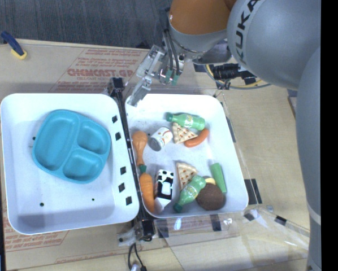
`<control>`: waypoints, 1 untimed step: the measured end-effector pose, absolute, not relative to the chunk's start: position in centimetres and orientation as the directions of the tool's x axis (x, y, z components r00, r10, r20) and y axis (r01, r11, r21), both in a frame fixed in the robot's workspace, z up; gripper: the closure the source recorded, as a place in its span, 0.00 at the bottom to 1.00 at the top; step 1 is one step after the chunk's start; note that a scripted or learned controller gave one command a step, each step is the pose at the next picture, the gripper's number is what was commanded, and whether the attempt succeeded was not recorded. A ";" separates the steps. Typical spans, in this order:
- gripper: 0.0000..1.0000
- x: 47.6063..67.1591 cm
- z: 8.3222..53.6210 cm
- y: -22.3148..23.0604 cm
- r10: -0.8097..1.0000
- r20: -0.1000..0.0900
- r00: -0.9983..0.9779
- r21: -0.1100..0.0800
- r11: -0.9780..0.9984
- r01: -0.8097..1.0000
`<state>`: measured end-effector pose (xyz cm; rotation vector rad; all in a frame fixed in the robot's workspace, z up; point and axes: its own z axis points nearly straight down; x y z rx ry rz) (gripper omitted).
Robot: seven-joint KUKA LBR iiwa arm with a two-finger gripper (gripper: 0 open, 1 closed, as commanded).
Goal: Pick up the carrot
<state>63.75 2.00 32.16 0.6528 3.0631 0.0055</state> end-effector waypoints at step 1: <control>0.00 64.5 29.7 9.6 0.282 0.000 -0.959 0.000 0.959 0.282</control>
